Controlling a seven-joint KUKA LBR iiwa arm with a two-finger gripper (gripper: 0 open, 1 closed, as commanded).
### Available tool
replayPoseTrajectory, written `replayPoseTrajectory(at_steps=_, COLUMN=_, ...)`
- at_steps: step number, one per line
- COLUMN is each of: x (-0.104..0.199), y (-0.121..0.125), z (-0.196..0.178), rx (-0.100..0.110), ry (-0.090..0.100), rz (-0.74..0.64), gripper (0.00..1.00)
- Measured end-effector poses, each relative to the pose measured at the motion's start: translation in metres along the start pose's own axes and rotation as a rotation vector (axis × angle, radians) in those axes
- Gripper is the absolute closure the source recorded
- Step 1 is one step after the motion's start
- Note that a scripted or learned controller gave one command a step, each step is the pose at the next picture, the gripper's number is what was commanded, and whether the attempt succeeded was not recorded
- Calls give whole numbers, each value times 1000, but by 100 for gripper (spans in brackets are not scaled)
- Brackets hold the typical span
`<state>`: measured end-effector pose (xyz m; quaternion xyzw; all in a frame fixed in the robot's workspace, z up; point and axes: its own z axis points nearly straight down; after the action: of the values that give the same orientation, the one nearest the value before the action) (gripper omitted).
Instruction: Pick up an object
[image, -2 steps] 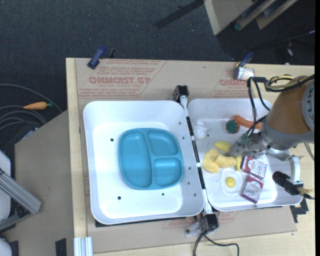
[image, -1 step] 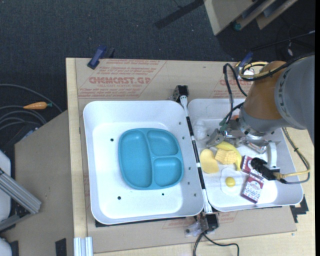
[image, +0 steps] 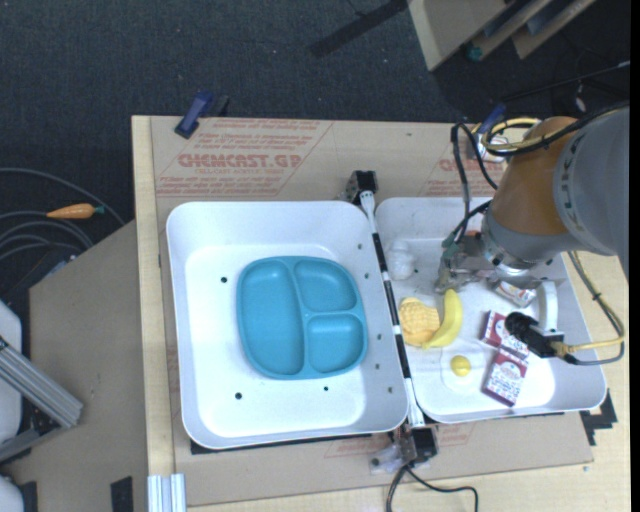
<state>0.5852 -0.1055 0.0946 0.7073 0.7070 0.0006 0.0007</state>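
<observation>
the arm (image: 560, 190) reached in from the right, and its claw (image: 463, 268) hung over the far middle of the right bin (image: 430, 210), pointing down into it. the wrist above and the slant of the view hid its working end, so whether it was open or closed could not be told, and nothing could be seen gripped in it. the banana (image: 452, 318) lay on the bin floor just on the near side of the claw, its far end close beneath it and its curved body running toward the near left; whether the two touched was unclear. against the banana's left side sat a round yellow waffle-like piece (image: 419, 318), close to the bin's left wall. a small yellow lump (image: 460, 366), perhaps a lemon, lay a little nearer, apart from the banana. to the right of the banana lay a dark red packet (image: 495, 328), with a second dark red packet (image: 504, 378) just nearer. a small white object (image: 400, 263) lay left of the claw. the left bin (image: 190, 230) held a blue divided plate (image: 300, 315) in its middle, well apart from the claw.
</observation>
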Motion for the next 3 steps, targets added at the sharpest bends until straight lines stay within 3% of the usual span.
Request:
replayPoseTrajectory(at_steps=1, x=81, y=-45, z=-91, rx=1, ry=1, rz=-2, gripper=100)
replayPoseTrajectory(at_steps=2, x=80, y=-45, z=-90, rx=3, ry=1, rz=-1, gripper=0)
replayPoseTrajectory(at_steps=3, x=-7, y=-40, z=-15, rx=6, ry=-1, rz=2, gripper=0)
